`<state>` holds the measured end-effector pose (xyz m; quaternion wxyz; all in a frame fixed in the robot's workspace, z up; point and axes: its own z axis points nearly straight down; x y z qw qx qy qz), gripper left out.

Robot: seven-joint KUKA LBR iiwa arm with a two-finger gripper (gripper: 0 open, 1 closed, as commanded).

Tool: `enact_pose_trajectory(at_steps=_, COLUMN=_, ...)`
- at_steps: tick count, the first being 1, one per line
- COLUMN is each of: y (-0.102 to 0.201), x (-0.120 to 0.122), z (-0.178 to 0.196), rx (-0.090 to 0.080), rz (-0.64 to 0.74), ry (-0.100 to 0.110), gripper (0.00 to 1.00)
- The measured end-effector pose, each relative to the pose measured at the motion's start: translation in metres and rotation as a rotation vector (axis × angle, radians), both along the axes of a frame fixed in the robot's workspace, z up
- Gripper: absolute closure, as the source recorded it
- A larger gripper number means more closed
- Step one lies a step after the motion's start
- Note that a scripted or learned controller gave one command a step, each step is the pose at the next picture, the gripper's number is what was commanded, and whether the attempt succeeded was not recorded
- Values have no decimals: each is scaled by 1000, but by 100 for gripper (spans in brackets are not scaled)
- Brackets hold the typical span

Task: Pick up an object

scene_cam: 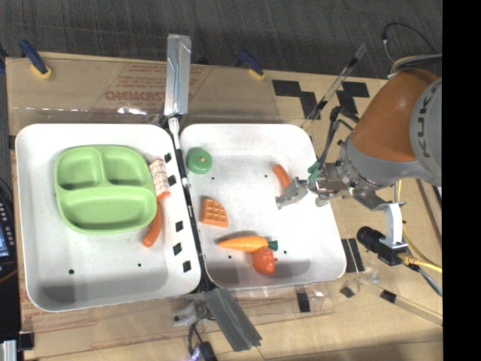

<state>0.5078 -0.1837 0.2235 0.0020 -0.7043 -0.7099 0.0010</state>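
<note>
My gripper (289, 196) hangs over the right side of the right bin (323, 235), just below and right of a small orange sausage (281, 176). I cannot make out how its fingers stand, and nothing shows between them. In the same bin lie a green round piece (198, 160) at the upper left, an orange waffle (213, 213) left of centre, a carrot (243, 242) and a red-orange fruit (264, 260) near the front.
The left bin (34, 201) holds a green divided tray (104, 186), a striped snack piece (158, 176) and an orange sausage (153, 229) beside the tray. A metal divider bar (177, 74) stands between the bins at the back. Cables lie at the right.
</note>
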Motion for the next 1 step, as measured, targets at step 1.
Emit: enact_pose_trajectory(at_steps=1, y=-9, x=0, z=5, rx=-1, rz=13, ry=-2, gripper=0)
